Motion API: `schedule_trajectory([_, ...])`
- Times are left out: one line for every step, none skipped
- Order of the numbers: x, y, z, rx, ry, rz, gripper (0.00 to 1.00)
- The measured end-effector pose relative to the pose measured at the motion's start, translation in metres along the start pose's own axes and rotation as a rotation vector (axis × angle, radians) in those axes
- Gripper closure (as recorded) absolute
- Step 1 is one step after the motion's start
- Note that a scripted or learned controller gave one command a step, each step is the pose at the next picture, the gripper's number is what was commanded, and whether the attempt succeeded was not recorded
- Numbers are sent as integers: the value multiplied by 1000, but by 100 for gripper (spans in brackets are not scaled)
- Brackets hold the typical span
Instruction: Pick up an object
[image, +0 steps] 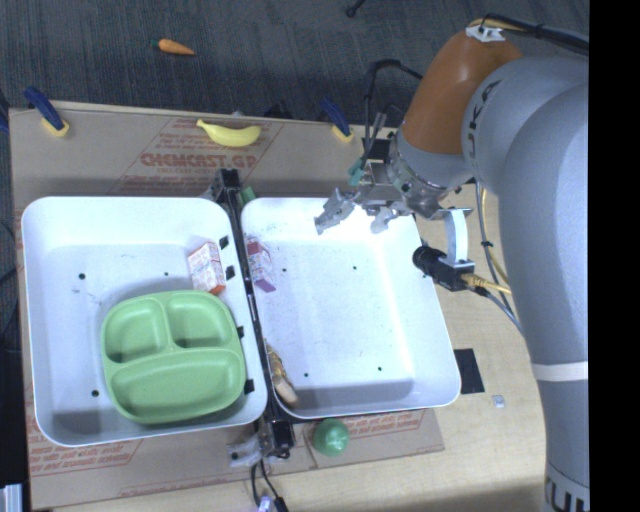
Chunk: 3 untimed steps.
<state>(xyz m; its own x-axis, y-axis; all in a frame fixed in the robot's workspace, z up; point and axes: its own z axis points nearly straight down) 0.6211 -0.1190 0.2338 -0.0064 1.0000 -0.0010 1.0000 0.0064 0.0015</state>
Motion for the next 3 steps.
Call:
schedule_trajectory([-18, -20, 106, 7, 2, 1, 0])
schedule_trajectory([-63, 35, 128, 2, 1, 1, 0])
schedule_trajectory([-53, -76, 115, 5, 2, 1, 0])
